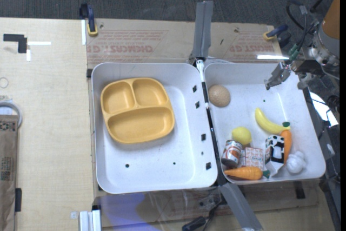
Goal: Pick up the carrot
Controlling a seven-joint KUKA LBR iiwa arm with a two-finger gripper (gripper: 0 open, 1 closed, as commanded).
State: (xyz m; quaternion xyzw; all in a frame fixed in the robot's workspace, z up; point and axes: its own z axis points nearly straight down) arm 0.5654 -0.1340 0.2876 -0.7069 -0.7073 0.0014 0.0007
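My hand (274,79) hangs over the right bin (246,74) at about 1 o'clock of that bin, near its far right corner. I cannot tell how far the hand is open; nothing is visibly in it.

Two carrots in the right bin. Carrot A (244,173) lies flat along the near rim at 6 o'clock, just below a small jar (232,153) and a printed box (254,157). Carrot B (286,140) lies at 4 o'clock, leaf end toward the banana (268,122), beside a black-and-white carton (276,149). Both are well apart from the hand.

Also there: lemon (241,135) near centre, brown egg-shaped ball (219,96) at 10 o'clock, white lump (295,162) at 5 o'clock.

Left bin (157,176) holds a yellow divided plate (138,110), at 10 o'clock.
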